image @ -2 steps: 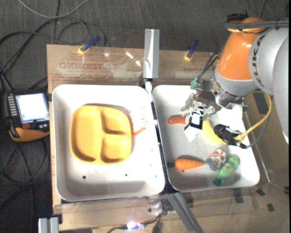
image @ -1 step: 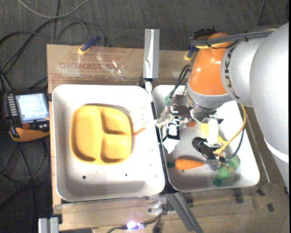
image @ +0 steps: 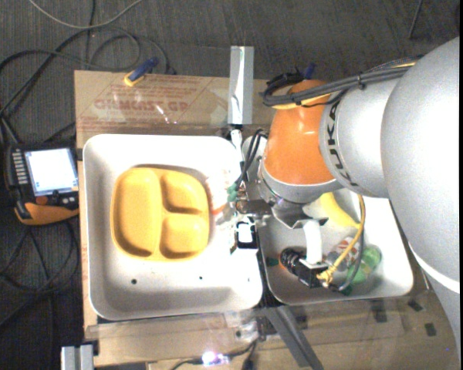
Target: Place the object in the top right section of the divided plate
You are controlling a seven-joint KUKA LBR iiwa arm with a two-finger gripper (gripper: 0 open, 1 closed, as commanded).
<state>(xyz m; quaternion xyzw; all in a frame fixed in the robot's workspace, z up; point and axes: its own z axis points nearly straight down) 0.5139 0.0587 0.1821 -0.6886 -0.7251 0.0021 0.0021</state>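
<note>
Hanging over the bins' shared edge, the gripper [image: 245, 226] hides under the wrist [image: 297, 156], its grip impossible to tell. The divided plate [image: 162, 210] sits mid left bin [image: 96, 272]; a green object [image: 368, 258] lies by the right bin [image: 393, 277] lower edge.

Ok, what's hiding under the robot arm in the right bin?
A green object and something yellow peek out beside the arm. The arm covers the rest of that bin, so anything else there is hidden.

black letters reading "kuka" run up the grey arm [image: 341, 146] beside its orange band. faded red print crosses the cardboard sheet [image: 139, 105], too faint to read; the lit pendant screen [image: 50, 169] is likewise illegible.
</note>
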